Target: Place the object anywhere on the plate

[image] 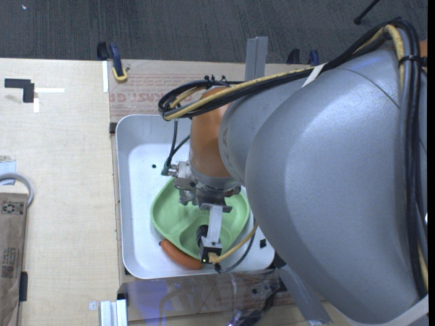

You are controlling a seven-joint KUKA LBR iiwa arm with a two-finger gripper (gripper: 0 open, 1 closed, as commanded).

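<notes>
A light green plate (170, 216) lies in the white bin (136, 182), in its lower half. An orange, sausage-shaped object (180, 255) rests against the plate's front rim, partly on the bin floor. My gripper (197, 206) hangs right above the plate's middle, below the orange wrist band. The arm's grey bulk covers the plate's right side and the gripper's tip.
The large grey arm (326, 182) covers the bin's right side and most of the right half of the view. Pale wooden bench (54, 182) lies to the left, with a brown paper bag (12, 243) at its left edge.
</notes>
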